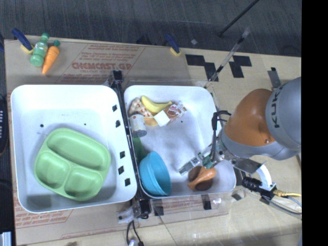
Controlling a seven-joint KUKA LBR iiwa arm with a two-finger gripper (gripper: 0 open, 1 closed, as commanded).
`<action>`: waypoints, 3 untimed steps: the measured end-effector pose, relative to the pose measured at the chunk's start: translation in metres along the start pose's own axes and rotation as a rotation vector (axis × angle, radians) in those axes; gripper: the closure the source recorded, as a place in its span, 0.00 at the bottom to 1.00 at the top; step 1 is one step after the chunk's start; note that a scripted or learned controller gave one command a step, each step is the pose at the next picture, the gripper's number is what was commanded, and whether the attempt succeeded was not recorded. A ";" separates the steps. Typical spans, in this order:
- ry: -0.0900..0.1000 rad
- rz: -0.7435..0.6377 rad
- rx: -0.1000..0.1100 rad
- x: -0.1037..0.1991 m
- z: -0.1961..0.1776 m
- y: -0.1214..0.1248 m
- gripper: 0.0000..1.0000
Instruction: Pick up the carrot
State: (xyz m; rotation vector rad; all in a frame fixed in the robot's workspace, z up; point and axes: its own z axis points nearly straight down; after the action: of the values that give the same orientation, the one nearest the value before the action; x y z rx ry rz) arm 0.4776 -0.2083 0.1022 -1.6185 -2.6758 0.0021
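Note:
An orange and brown rounded object (202, 177), possibly a carrot, lies in the right bin (171, 92) near its front right corner. My gripper (198, 165) is low in that bin, directly over and against the back of this object. I cannot tell whether it has hold of it. A small toy carrot (49, 58), orange with a green top, lies outside the bins on the cardboard at the far left back, beside a green toy bottle (38, 51).
A blue bowl (154, 174) sits at the front left of the right bin, with a can (138, 125) behind it. A banana (155, 105) and wrapped snacks (174, 111) lie at the back. The left bin (31, 99) holds a green divided plate (72, 162).

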 end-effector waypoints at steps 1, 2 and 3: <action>0.001 -0.009 0.002 0.000 -0.010 0.001 1.00; 0.001 -0.008 0.002 0.000 -0.010 0.001 0.00; 0.001 -0.016 0.004 0.000 -0.019 0.002 1.00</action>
State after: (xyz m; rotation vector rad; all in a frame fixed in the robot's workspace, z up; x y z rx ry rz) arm 0.4797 -0.2073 0.1217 -1.5957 -2.6862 0.0065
